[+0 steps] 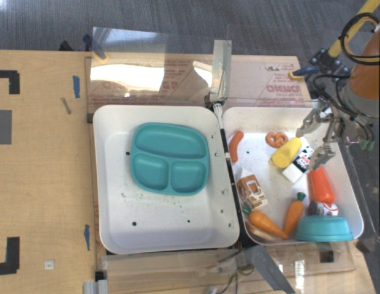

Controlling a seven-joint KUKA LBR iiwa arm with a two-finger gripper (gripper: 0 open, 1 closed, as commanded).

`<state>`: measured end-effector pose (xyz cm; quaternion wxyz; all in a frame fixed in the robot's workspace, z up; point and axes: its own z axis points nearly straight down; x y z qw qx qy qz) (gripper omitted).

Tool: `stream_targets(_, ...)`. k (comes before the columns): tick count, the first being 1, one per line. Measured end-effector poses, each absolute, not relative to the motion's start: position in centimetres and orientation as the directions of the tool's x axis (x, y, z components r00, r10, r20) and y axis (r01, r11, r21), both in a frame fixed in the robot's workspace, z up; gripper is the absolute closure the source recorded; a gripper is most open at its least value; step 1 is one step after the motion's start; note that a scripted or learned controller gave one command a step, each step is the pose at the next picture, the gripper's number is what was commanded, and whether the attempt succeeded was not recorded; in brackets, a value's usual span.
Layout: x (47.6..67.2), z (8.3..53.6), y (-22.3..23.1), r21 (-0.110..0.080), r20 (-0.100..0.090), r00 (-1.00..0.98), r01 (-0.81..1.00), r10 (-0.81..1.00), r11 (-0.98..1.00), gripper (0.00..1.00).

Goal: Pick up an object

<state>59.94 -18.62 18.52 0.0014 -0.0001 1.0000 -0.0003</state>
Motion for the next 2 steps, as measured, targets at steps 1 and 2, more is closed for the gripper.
stream_targets(1, 59.4, 12.6, -19.4, -0.011, -0.037, -0.996, -0.085, -0.086, 0.996, 0.0)
stream_targets(2, 58.0, 8.9, -12.9, 0.001, -0.012, -0.997, 0.079, 0.079, 0.997, 0.0)
